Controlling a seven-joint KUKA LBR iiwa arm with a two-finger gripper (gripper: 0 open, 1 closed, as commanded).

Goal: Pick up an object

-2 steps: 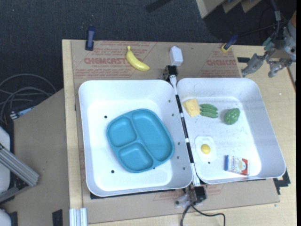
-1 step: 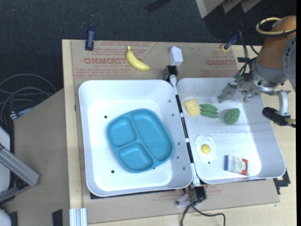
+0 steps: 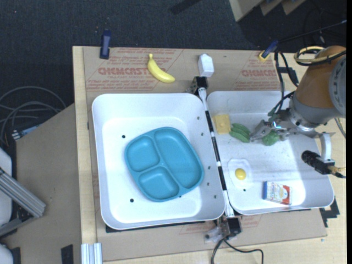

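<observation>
The right bin holds several small items. A green toy vegetable lies near its upper left, beside a pale yellow block. A second green piece sits just under my gripper, which hangs low over the bin's upper middle, right of the first green piece. Whether the gripper touches either green piece is unclear. A toy fried egg lies lower left, and a small printed packet rests near the front wall.
The left bin carries a blue divided plate. A toy banana lies on the bench behind the bins. The grey arm with its orange band crosses the right bin's right side, with cables around it.
</observation>
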